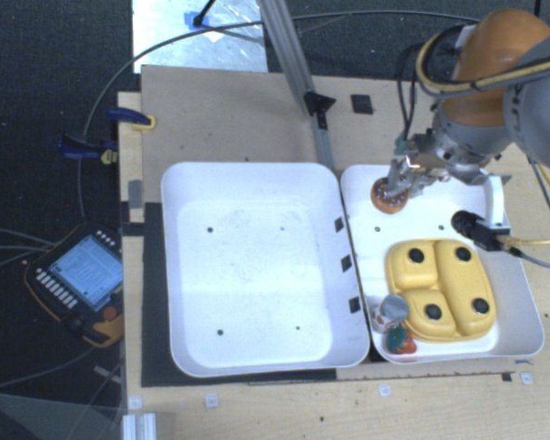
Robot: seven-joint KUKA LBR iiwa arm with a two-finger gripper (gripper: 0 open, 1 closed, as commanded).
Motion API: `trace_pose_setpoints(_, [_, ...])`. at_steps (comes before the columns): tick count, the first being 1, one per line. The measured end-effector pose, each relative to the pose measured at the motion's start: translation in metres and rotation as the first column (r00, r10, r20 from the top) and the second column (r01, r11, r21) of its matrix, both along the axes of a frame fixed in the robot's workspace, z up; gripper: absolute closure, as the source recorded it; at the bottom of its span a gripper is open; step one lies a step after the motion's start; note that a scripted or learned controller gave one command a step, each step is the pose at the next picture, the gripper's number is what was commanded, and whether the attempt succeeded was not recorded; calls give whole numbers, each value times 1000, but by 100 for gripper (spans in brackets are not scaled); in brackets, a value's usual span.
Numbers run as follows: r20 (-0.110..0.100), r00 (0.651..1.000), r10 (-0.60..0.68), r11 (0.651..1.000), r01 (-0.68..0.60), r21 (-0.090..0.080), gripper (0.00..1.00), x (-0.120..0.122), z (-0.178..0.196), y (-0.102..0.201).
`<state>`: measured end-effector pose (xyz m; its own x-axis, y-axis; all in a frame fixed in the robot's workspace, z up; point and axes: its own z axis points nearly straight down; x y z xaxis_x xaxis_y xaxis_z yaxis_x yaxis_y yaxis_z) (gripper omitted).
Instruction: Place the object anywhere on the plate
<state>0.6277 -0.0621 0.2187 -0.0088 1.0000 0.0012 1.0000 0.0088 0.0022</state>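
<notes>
Bins: two, side by side; left bin (247, 273), right bin (518, 324).
Plates: one yellow plate (440, 290).
Objects: one small brown object (386, 198), directly under the gripper (405, 177).
Grip: cannot tell.

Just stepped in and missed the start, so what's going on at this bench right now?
A grey KUKA arm with an orange band reaches in from the right over the right bin. Its gripper is low at the bin's far left corner, right at a small brown round object. A yellow sectioned plate lies nearer in the same bin, with a few small items beside its left edge. Whether the object is gripped is unclear.
</notes>
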Motion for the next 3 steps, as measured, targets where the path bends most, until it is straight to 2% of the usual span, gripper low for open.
trace_pose_setpoints(2, [-2,1000,1,1000,-1,1,100,-20,0,100])
trace_pose_setpoints(3, [0,1000,1,1000,-1,1,100,-15,-6,153])
